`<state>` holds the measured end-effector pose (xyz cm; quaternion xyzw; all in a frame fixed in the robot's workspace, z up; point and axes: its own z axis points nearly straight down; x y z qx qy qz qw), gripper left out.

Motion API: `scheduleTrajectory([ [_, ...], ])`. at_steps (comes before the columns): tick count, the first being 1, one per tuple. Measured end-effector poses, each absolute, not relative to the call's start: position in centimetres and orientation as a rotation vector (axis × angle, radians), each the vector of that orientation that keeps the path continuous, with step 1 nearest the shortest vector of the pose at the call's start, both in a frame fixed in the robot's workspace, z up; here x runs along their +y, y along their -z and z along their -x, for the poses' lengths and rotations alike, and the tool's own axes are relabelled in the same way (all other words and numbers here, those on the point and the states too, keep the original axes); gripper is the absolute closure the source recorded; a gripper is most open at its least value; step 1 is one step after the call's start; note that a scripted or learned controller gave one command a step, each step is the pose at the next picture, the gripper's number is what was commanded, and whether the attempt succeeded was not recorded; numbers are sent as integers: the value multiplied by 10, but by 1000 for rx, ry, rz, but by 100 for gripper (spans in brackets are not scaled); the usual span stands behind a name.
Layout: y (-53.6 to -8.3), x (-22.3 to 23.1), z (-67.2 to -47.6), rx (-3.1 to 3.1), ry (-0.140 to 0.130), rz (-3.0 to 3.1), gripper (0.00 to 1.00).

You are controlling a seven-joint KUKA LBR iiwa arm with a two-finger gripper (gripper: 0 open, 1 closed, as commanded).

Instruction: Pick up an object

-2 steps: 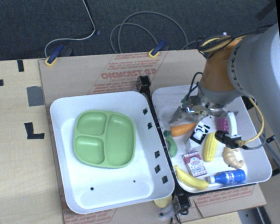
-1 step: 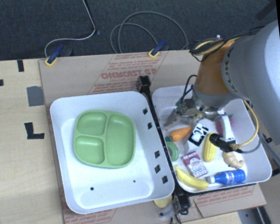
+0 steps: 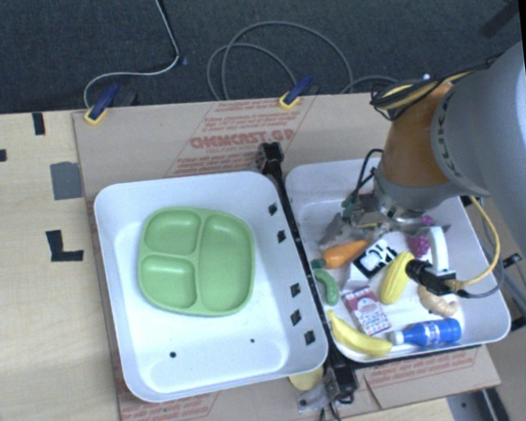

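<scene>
Far to the left of the end effector (image 3: 369, 210), the tabletop (image 3: 29, 307) showed pale wood with black tape marks. A brown cardboard sheet (image 3: 141, 134) lay under both bins, printed in red; the lettering looked like "CHEMCAST GP" but was too blurred to read with certainty. Yellow and blue clamps (image 3: 100, 108) held its far edge.

Well to the left of the end effector sat the left bin (image 3: 134, 361), and inside it a green divided plate (image 3: 196, 261) with three compartments, lying flat.

The end effector itself hung low over the far left part of the right bin (image 3: 497, 320), at the foot of the grey arm (image 3: 481, 133) with its orange band (image 3: 416, 145). How far it was open could not be told, nor whether it had hold of anything.

Just below it lay an orange carrot (image 3: 345, 253), and beside that a black and white piece (image 3: 374, 258) with bold markings that could not be read. Below and to the left was a green vegetable (image 3: 327, 287). Farther below lay a small red and white packet (image 3: 367, 311) whose label was illegible, a banana (image 3: 358, 339) at the bin's near edge, and a yellow fruit (image 3: 395, 277). Down to the right lay a blue bottle (image 3: 431, 333) on its side with a white cap, touching a tan lump (image 3: 441, 302).
</scene>
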<state>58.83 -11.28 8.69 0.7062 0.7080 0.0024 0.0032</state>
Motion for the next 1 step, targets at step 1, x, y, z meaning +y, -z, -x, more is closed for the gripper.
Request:
scheduleTrajectory([
  [1,-87,-117,-571,2218,-8,-2211,0],
])
